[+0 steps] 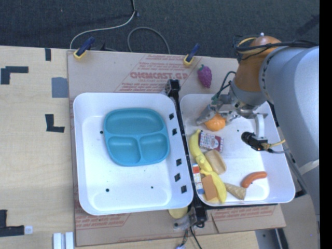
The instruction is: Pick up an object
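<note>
My gripper is low over the back left part of the right bin. It stands open, with one finger on each side of a small orange fruit that lies on the bin floor. Just in front of the fruit lies a white and red packet. A yellow banana runs along the bin's left wall. A tan bun, an orange block, a cone-shaped piece and a red sausage lie nearer the front.
The left bin holds a blue divided plate. A purple bunch of grapes sits on the board behind the right bin. A black fitting with a cable hangs off the arm over the right bin.
</note>
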{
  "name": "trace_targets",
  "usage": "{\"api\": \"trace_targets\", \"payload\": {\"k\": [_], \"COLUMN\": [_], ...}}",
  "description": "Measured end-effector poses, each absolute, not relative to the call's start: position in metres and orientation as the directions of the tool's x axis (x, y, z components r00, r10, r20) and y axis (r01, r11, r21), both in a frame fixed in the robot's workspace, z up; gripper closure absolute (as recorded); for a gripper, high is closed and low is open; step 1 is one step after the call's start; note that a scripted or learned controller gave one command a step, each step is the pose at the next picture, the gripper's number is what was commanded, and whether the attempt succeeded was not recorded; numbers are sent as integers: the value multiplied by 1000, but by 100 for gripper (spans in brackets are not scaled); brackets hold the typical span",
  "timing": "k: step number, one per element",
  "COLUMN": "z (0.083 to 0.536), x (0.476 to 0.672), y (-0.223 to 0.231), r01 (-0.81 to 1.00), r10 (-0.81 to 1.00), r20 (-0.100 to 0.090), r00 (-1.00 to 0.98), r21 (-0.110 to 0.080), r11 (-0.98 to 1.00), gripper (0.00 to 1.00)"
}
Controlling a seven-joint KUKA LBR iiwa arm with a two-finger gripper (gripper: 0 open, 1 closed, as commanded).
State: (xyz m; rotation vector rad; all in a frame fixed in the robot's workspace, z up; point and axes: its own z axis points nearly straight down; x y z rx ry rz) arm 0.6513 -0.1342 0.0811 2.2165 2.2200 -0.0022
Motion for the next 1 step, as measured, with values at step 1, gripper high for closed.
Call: {"api": "trace_targets", "payload": {"k": [1], "z": [99], "x": [653], "y": [-134], "r01": [1000], "r10": [1000], "r20": [-3], "r00": [-3], "r21": [6], "r11": [3], "gripper": [100]}}
